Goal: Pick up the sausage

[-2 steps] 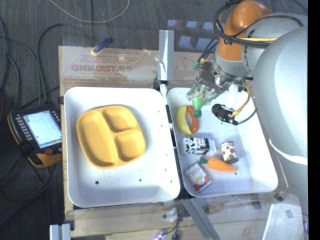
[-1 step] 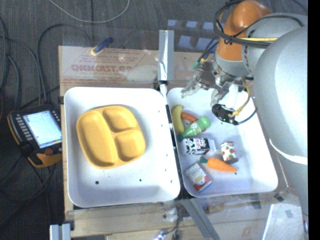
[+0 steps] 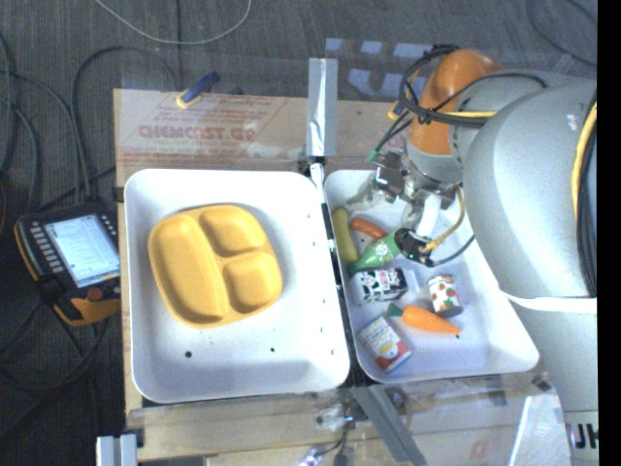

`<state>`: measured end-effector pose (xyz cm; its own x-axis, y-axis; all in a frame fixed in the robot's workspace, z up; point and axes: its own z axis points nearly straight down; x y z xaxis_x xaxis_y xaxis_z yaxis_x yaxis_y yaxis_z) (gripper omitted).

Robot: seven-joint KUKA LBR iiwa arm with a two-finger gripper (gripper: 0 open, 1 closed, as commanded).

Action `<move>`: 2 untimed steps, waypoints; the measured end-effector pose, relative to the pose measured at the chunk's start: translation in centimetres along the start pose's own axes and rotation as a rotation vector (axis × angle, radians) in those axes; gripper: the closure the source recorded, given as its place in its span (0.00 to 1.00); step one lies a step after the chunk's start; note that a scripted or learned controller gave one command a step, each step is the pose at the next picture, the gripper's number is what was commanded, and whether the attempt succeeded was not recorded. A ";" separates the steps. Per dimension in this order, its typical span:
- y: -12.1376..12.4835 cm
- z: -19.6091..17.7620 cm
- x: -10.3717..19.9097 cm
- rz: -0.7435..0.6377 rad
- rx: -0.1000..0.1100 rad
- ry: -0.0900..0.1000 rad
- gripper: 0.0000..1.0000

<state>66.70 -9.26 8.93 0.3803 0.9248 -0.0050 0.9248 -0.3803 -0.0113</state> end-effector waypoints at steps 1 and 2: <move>-3.4 0.0 -1.9 0.101 -0.021 0.004 0.00; -3.4 -0.9 -1.9 0.101 -0.021 0.003 1.00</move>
<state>62.84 -9.76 9.91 0.4716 0.8818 -0.0021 0.8818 -0.4716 0.0096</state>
